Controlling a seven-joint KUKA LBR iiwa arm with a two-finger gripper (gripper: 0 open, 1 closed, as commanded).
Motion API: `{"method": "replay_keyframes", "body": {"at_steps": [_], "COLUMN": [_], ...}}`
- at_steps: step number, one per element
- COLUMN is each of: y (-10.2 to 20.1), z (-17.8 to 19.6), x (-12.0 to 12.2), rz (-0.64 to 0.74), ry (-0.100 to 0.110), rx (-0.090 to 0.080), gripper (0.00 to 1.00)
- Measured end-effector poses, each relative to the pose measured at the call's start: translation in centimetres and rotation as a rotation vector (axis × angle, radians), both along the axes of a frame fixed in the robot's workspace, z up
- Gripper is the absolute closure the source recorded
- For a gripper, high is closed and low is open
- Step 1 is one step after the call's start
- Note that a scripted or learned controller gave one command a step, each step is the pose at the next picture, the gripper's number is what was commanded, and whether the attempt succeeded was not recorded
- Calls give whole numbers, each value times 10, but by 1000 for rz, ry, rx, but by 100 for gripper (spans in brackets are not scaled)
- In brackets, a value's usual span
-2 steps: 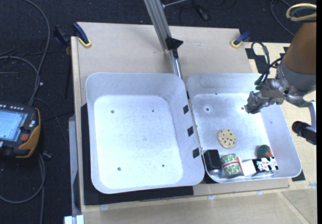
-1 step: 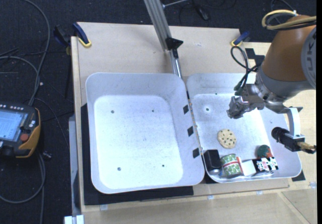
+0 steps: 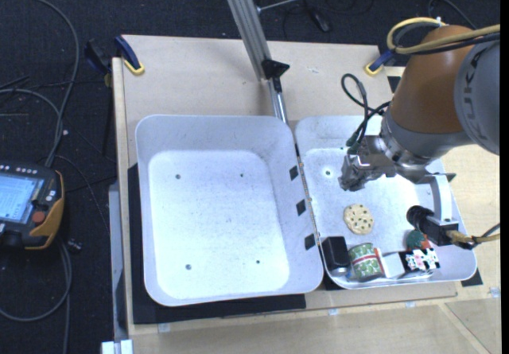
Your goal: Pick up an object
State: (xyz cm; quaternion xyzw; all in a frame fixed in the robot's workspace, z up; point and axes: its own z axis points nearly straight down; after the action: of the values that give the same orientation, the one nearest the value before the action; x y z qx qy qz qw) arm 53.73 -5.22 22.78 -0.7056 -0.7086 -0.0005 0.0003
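You are in the approach step: the gripper [image 3: 352,175] hangs over the right bin [image 3: 318,138], right of centre in the frame, holding nothing. Whether its fingers are apart or together, you cannot tell from this angle. Just below it lies a round cookie [image 3: 359,219]; a green can [image 3: 365,261] and a black-and-white toy [image 3: 420,260] crowd the bin's lower edge. Next, I judge, you must centre over one item and descend.

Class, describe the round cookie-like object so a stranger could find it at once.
Start at the right white bin. At its middle lies the flat, pale round cookie with dark spots, just above the green-labelled can. It alone is flat, tan and speckled.
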Motion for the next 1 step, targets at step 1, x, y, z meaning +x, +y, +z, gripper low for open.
{"method": "replay_keyframes", "body": {"at_steps": [1], "y": [58], "z": [8], "x": [-4], "rz": [1], "ry": [0], "rx": [0], "gripper": [100]}}
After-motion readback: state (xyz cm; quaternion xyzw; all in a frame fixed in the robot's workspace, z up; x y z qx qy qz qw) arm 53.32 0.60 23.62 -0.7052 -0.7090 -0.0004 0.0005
